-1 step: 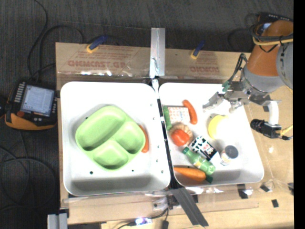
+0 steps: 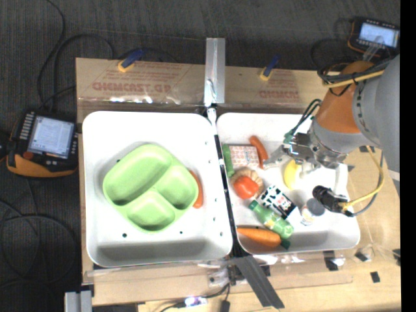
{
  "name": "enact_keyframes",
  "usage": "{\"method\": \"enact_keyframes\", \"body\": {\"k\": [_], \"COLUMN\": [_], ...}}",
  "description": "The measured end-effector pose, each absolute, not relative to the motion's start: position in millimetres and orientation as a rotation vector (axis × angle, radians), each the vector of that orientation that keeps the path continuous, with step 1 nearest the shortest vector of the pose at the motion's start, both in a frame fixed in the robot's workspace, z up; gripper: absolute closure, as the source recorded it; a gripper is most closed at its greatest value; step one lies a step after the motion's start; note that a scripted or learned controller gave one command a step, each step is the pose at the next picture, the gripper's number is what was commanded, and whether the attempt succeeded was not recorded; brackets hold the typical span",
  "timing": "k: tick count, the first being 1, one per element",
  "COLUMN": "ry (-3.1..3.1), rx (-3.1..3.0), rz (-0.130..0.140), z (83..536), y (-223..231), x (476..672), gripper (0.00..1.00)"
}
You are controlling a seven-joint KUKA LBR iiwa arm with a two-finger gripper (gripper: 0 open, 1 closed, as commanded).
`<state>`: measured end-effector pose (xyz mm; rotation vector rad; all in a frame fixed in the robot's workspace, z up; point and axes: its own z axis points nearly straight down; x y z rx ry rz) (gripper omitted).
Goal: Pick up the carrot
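Observation:
The carrot (image 2: 260,237) is orange and lies flat along the front wall of the right bin (image 2: 338,236), just below a green bottle (image 2: 274,220). My gripper (image 2: 298,158) hangs over the middle right of that bin, directly above a yellow lemon-like fruit (image 2: 291,174). It is well back and to the right of the carrot, apart from it. The grey arm with its orange band (image 2: 338,109) comes in from the right.
The right bin also holds a red sausage (image 2: 259,149), a tomato (image 2: 246,186), a printed card (image 2: 240,155), a black-and-white block (image 2: 279,200) and a small grey cup (image 2: 314,208). In the left bin sit a green sectioned tray (image 2: 149,184) and an orange piece (image 2: 197,194).

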<state>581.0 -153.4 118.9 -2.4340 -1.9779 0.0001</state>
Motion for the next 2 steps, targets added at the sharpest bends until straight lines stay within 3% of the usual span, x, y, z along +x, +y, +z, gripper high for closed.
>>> {"method": "enact_keyframes", "body": {"k": [1,2], "ry": [-1.905,-1.513], "rx": [-2.496,-2.756], "rz": [0.004,-0.004], "z": [173,89], "y": [-182,-162], "x": [566.5,578.3], "gripper": [0.00,0.00]}}
